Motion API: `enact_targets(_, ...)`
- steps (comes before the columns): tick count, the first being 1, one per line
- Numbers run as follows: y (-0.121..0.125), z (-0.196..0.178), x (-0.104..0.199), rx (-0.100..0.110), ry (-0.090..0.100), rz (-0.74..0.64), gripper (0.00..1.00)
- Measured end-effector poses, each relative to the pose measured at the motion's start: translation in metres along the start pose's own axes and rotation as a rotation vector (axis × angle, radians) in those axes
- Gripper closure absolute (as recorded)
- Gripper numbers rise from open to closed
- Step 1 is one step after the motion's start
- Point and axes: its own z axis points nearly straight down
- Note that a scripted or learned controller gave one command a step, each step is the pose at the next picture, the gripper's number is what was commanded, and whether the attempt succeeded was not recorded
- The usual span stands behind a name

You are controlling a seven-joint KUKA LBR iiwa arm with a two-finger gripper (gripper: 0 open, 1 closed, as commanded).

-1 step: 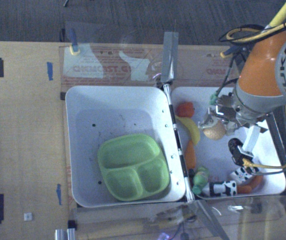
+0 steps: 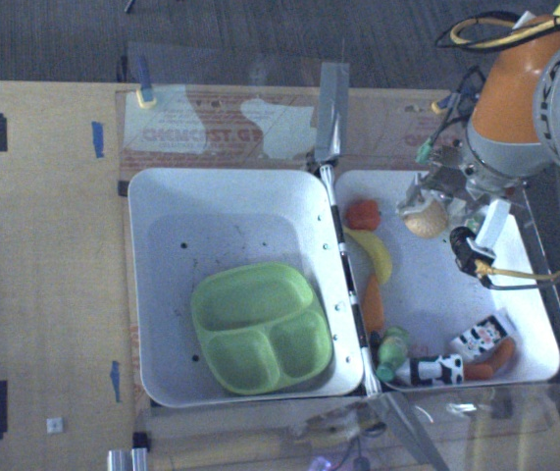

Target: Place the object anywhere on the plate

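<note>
1. On the bench (image 2: 44,263): two white bins side by side, touching along their shared edge.
2. In the left bin (image 2: 162,224): a green plate (image 2: 245,302) with three compartments, lying flat toward the near right corner, nothing on it.
3. Reaching in from the right over the right bin (image 2: 525,292): the arm (image 2: 525,96), orange band above the wrist, wrist pointed down and leftward.
4. At the arm's tip, above the far left part of the right bin: the gripper (image 2: 434,202).
5. Right at the gripper's tip: a round tan object (image 2: 424,222), touching or overlapping the tip as seen from above.
6. Impossible to tell whether the gripper is apart, together, or clamped on that tan object, since the wrist hides the tip.
7. Just left of the tan object, by the bin's left wall: a red piece (image 2: 363,214).
8. Just below the red piece: a banana (image 2: 376,253), curving down along the same wall.
9. Below the banana, still against that wall: a carrot (image 2: 373,307), lying lengthwise.
10. In the near left corner: a green piece (image 2: 391,349), beside a black-and-white cow toy (image 2: 434,369).
11. Near the front wall, right of the cow toy: a black-and-white box (image 2: 481,337), tilted, touching an orange sausage (image 2: 493,359).
12. Well apart from the plate: the tan object, over the other bin.
</note>
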Motion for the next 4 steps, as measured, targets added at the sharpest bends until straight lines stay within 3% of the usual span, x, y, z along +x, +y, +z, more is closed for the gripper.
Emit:
enact_targets(1,-0.040,0.020,0.056,0.003,0.001,-0.127,1.00)
enact_targets(2,-0.104,0.020,0.140,0.003,0.001,-0.192,1.00)
enact_targets(3,-0.144,-0.011,0.186,0.001,0.001,-0.245,1.00)
enact_targets(4,-0.144,-0.011,0.186,0.000,0.001,-0.244,0.00)
